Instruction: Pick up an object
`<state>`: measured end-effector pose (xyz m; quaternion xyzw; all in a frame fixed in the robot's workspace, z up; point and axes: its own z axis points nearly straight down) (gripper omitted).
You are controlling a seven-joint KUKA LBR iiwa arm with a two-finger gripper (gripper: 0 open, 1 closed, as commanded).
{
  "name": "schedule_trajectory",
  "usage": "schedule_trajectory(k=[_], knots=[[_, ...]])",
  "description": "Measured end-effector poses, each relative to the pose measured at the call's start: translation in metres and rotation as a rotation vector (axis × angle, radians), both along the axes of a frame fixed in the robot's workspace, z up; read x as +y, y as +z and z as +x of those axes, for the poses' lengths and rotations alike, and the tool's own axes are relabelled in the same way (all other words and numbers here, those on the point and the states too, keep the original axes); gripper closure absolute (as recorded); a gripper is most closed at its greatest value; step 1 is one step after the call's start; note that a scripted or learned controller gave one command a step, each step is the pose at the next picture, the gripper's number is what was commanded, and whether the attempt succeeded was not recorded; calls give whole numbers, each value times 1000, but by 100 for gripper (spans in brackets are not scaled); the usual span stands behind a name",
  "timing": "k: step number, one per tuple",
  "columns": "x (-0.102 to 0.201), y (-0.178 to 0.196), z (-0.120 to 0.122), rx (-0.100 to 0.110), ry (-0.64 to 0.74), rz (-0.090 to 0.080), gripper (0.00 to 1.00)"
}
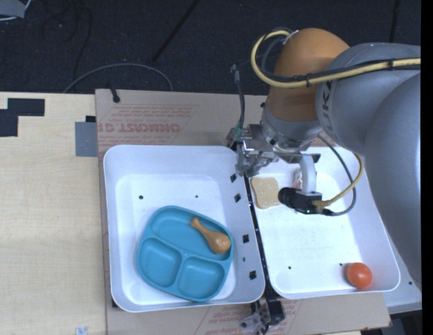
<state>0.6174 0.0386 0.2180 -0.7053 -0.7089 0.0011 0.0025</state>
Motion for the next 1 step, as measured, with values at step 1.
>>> schedule_trajectory(k=[1], knots=[[53,2,-1,-2,0,-1,100]])
